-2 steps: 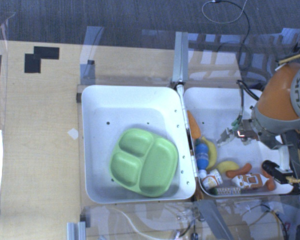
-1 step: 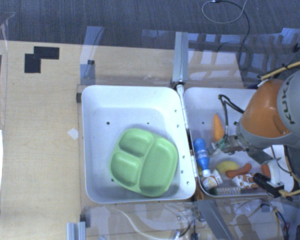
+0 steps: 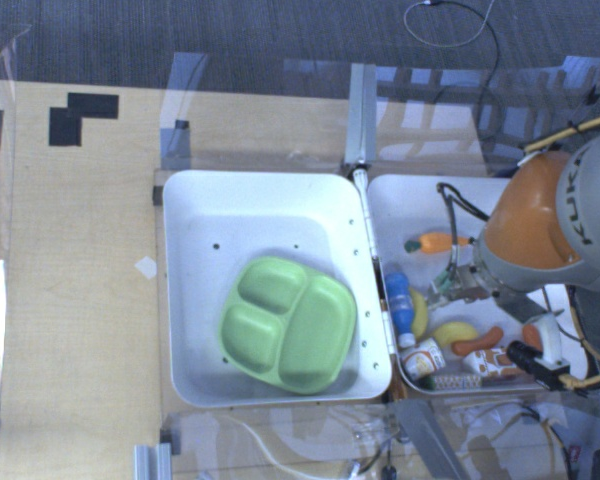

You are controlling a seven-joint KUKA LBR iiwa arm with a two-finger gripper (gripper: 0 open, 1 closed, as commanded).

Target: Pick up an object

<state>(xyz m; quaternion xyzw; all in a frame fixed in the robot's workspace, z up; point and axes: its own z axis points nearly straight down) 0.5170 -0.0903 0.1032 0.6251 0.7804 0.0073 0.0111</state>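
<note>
The right bin (image 3: pixel 400 200) holds several small items. An orange carrot (image 3: pixel 437 242) lies near its middle, and a blue bottle (image 3: pixel 397 292) stands along the left wall. A yellow banana (image 3: pixel 456 332) and a red sausage (image 3: pixel 477 343) lie nearer the front, beside a small white bottle (image 3: pixel 422 357) and a printed packet (image 3: pixel 486 368). My gripper (image 3: pixel 450 284) hangs low inside this bin, just below the carrot and right of the blue bottle. The grey wrist and orange band (image 3: pixel 528 223) cover the bin's right half.
The left bin (image 3: pixel 195 218) holds a green divided plate (image 3: pixel 288 322) toward its front right. A metal divider (image 3: pixel 357 118) runs between the bins at the back. Clear panels and cables surround the bench, and a wooden surface lies to the left.
</note>
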